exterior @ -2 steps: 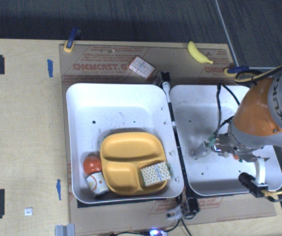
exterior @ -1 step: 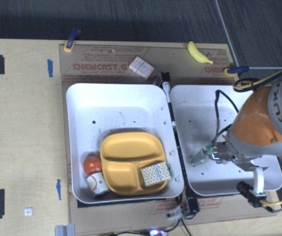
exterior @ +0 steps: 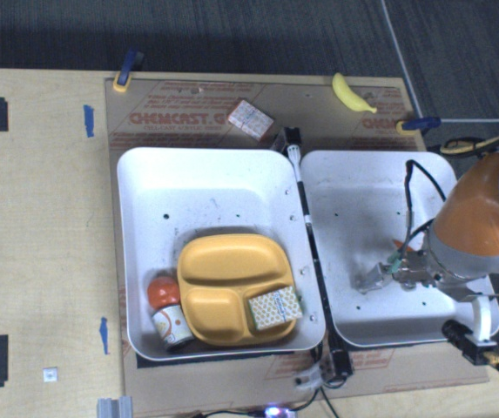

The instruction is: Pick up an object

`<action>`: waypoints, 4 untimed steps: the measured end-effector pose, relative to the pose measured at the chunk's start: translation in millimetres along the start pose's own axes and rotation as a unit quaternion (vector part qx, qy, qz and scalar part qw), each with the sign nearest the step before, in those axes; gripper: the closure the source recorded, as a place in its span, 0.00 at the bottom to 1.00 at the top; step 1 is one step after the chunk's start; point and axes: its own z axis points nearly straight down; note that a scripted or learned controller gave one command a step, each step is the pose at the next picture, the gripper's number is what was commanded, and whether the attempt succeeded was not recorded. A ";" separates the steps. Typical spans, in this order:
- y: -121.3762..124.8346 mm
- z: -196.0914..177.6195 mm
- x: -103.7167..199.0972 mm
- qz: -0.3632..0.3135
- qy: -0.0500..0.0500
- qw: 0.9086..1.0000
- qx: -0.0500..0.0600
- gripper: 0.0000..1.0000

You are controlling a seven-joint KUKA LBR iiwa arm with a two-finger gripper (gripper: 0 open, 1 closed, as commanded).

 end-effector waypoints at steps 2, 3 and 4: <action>0.5 0.0 35.1 0.000 0.000 1.000 0.000 0.00; 0.6 0.0 37.3 0.000 0.000 1.000 0.000 0.00; 0.6 0.0 38.8 0.000 0.000 1.000 0.000 0.00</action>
